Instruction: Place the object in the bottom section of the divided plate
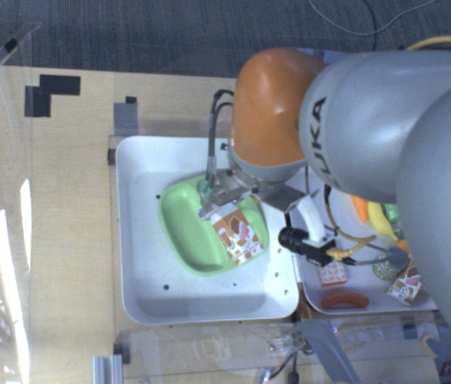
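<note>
carton on the green plate, gripper just above it

the small printed carton lies in the right-hand part of the green divided plate, inside the left white bin. the gripper sits at the carton's upper-left edge, over the plate; whether it is wide or closed cannot be told, the wrist hides it.

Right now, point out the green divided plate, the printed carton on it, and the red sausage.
green divided plate [184, 224], camera view, bare left section.
printed carton [238, 235], camera view, middle of its printed face.
red sausage [345, 300], camera view, its middle, in the right bin.
</note>
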Tool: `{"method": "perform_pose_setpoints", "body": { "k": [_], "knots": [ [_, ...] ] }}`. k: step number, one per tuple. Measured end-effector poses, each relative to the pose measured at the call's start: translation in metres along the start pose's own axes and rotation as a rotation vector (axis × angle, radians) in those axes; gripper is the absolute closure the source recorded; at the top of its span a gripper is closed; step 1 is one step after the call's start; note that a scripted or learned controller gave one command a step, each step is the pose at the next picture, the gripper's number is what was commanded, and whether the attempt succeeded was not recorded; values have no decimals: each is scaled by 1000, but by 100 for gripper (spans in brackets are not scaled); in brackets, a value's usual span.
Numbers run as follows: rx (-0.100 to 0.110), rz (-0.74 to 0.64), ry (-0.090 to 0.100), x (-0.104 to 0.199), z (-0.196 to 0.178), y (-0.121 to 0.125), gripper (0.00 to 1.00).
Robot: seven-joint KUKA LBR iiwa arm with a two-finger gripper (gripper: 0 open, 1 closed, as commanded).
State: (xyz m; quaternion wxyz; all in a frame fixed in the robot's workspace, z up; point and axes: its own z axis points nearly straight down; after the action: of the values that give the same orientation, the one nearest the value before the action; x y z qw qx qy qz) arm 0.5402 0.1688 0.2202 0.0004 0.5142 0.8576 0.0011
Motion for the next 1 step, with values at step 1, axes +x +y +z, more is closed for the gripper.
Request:
{"method": "perform_pose_setpoints", "body": {
  "k": [1],
  "knots": [
    [-1, 1, 0, 0, 0, 0, 0]
  ]
}}
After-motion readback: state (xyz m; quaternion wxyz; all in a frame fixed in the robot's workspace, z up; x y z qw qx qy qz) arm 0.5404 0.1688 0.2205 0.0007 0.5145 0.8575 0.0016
